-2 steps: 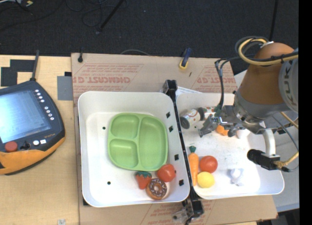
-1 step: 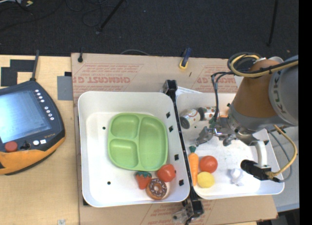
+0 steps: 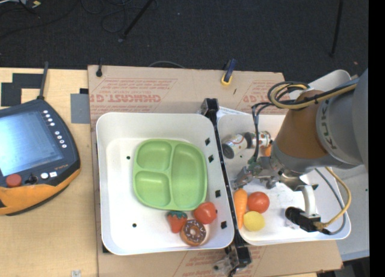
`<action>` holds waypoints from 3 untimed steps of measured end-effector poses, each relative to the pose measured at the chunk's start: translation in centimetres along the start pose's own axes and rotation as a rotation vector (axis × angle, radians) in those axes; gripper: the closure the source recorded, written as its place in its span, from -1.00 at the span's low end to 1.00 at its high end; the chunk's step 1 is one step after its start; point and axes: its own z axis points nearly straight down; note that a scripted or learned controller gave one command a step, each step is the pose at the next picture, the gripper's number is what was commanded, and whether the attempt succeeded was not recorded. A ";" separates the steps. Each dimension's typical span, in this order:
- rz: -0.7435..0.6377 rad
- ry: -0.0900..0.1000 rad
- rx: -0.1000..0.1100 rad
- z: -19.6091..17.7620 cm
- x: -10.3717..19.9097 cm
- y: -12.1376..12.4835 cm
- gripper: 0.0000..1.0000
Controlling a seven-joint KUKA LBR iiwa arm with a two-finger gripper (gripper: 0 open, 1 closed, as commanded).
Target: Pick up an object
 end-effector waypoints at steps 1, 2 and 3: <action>0.010 0.000 -0.002 -1.3 -0.3 0.0 1.00; 0.008 -0.002 -0.010 -5.7 -0.5 -0.6 1.00; 0.001 -0.003 -0.014 -12.1 -0.4 -0.5 1.00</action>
